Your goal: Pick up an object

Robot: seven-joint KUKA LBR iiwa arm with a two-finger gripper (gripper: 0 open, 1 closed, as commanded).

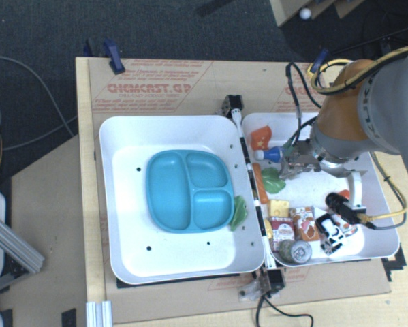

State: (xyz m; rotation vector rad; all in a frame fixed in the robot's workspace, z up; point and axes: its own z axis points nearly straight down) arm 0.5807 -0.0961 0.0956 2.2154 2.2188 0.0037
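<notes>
My gripper point(292, 164) hangs low over the upper middle of the right bin point(377, 244), under the grey arm with its orange band point(343, 111). Just left of it lie a small blue item point(272, 155) and an orange-red item point(260, 139). A green soft piece point(272, 182) sits just below and to the left of the gripper. Nothing shows as held by it.
Lower in the right bin lie a yellow block point(279, 208), red packets point(283, 229), a silver can point(298, 253) and a black-and-white item point(337, 231). The left bin point(122, 182) holds a blue divided plate point(189, 189) with a green piece point(239, 212) at its right edge.
</notes>
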